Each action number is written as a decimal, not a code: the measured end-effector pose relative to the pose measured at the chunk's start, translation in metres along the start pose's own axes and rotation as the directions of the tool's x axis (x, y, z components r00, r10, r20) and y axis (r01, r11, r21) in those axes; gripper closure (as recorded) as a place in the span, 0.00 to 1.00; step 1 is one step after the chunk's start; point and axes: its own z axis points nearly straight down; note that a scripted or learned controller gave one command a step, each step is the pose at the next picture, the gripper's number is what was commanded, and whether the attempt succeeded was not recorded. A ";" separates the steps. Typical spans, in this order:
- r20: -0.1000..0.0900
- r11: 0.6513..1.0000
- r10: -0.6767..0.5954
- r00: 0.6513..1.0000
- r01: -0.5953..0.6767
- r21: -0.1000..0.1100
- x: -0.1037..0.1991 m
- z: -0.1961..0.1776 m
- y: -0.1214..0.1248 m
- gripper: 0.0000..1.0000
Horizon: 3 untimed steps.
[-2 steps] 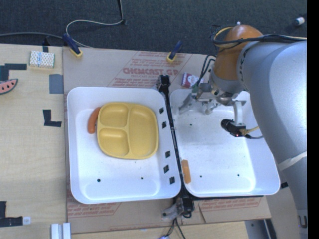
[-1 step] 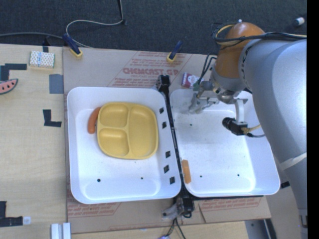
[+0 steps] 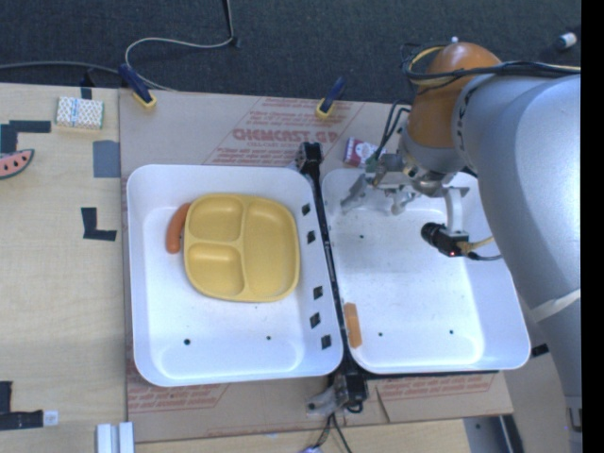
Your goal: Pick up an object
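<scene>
**Arm over the right bin, objects lying in both bins**

You're looking down on two white bins side by side on the surface [image 3: 57, 281]. In the left bin [image 3: 160, 347] a yellow divided plate [image 3: 243, 247] with three compartments lies flat near the middle. Just beside its left edge, and partly tucked under it, lies an orange hot-dog-shaped toy [image 3: 174, 229], lengthwise along the plate's side.

In the right bin [image 3: 425, 328] a small orange carrot-like piece [image 3: 352, 324] lies against the left wall, near the divider between the bins, well apart from the arm.

The arm [image 3: 528, 177] comes in from your right, its orange band [image 3: 451, 97] above the back edge of the right bin. The hand [image 3: 382, 192] hangs over the far left corner of the right bin, pointing toward the divider. Its thin metal fingers [image 3: 355, 194] are small and blurred against the white floor, so you cannot tell whether they are apart or together, and nothing can be seen between them. A black fitting with a red light [image 3: 444, 237] hangs from the wrist over the bin floor.

Behind the bins, a small red-and-white packet [image 3: 358, 151] lies on the cardboard sheet [image 3: 264, 130], just beyond the right bin's rim. Two blue-and-yellow clamps [image 3: 138, 85] grip the sheet's far edge. At far left a watermelon-slice toy [image 3: 13, 163] lies on the surface, with a small patterned block [image 3: 79, 113] near it.
</scene>
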 end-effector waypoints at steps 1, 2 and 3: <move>-0.003 1.000 0.001 1.000 -0.001 0.000 -0.001 0.019 0.000 0.00; -0.002 1.000 0.000 1.000 0.000 -0.002 -0.001 0.009 0.000 1.00; -0.001 1.000 0.000 1.000 0.000 -0.001 -0.001 0.010 0.000 0.00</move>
